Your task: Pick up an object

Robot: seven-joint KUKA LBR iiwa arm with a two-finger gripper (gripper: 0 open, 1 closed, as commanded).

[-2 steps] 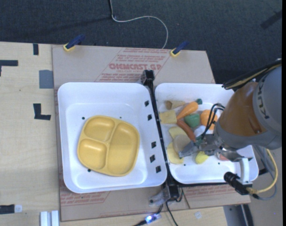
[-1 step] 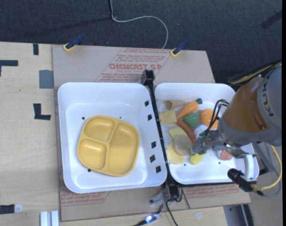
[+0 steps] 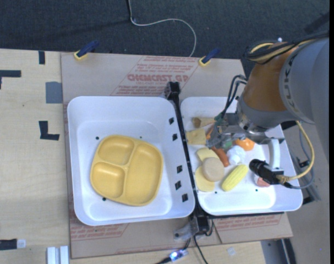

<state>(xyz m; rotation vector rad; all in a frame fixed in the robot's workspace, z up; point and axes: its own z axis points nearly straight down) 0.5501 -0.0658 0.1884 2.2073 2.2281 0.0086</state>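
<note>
The right bin [image 3: 249, 202] holds a heap of toy food: a yellow corn cob [image 3: 235, 177], a tan round bun [image 3: 213, 169], a pale yellow wedge [image 3: 204, 181], an orange-red carrot-like piece [image 3: 221, 156], an orange piece [image 3: 245, 144] and a pale slab [image 3: 196, 137]. My gripper [image 3: 222, 139] hangs low over the middle of this heap, right above the carrot-like piece. Its fingers are dark and lost among the food.
The left bin [image 3: 81, 120] holds a yellow divided plate [image 3: 126, 169]. A black clip divider [image 3: 180, 147] runs between the bins. The grey and orange arm [image 3: 282, 87] covers the right bin's far right corner. Cables [image 3: 299, 169] loop along its right rim.
</note>
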